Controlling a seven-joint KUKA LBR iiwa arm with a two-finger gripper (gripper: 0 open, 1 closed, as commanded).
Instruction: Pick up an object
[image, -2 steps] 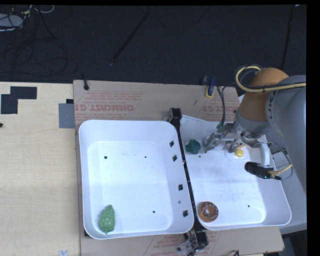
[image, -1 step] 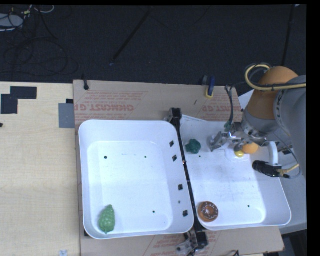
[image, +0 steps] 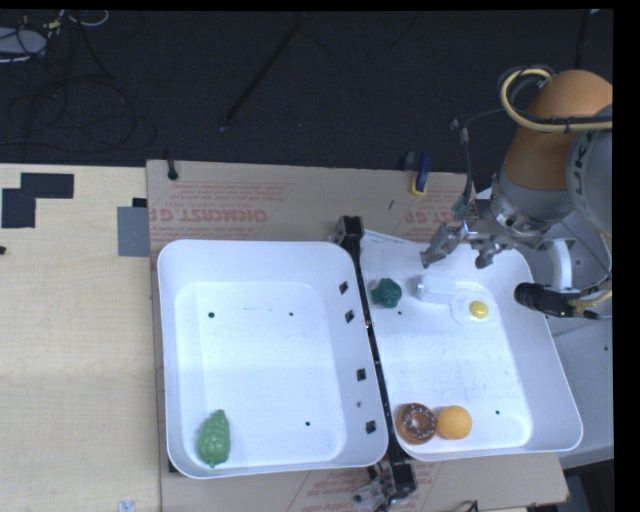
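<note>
My gripper (image: 462, 251) hangs over the back edge of the right bin (image: 545, 385), fingers spread apart and nothing between them. Just below it lies a white fried egg with a yellow yolk (image: 474, 308). A dark green lump (image: 386, 293) sits near the bin's back left corner. At the front of the same bin, a chocolate doughnut (image: 416, 422) rests beside an orange ball (image: 454, 422). A light green bumpy vegetable (image: 213, 438) lies in the front left corner of the left bin (image: 175, 300).
A black divider (image: 365, 340) runs between the two bins. The bins stand on a brown cardboard sheet (image: 260, 195) on a pale wooden bench. A blue and yellow clamp (image: 421, 172) stands at the cardboard's back edge.
</note>
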